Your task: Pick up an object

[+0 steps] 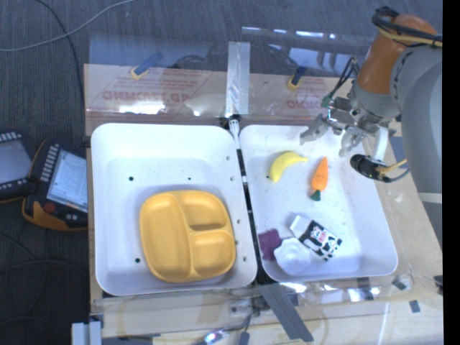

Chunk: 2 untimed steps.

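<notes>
Sitting nearest the camera in the left bin (108,142), a yellow divided tray (188,233) is lying toward 6 o'clock. Rightward, the right bin (374,221) is holding a purple piece (269,243), a white lump (291,256) and a black-and-white packet (320,238) near 6 o'clock, with a banana (285,164) and a carrot (319,176) lying apart around 12 o'clock. At 2 o'clock the gripper (332,136) is hovering with fingers spread, grasping nothing.

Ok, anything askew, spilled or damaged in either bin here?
Nothing stands out. The yellow tray lies flat in the left bin. The banana, carrot and a small cluster near the front of the right bin look intact, nothing spilled.
</notes>
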Each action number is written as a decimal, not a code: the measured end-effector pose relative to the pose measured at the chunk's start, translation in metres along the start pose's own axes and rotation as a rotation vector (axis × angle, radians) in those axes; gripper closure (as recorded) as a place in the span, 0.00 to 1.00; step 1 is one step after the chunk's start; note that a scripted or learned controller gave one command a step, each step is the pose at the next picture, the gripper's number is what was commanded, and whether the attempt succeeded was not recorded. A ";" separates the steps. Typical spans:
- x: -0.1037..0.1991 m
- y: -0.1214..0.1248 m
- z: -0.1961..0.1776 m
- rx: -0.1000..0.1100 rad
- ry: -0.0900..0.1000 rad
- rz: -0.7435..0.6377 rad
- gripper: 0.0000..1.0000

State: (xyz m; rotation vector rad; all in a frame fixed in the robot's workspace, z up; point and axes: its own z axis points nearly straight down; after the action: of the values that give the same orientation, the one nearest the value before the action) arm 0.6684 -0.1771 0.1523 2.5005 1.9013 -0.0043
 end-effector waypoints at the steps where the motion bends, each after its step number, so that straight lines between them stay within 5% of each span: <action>1: -0.016 -0.048 0.061 0.000 0.002 -0.102 0.00; 2: -0.015 -0.048 0.052 0.000 0.004 -0.102 1.00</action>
State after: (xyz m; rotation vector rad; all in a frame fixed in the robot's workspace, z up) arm 0.6179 -0.1792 0.1002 2.4029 2.0275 0.0005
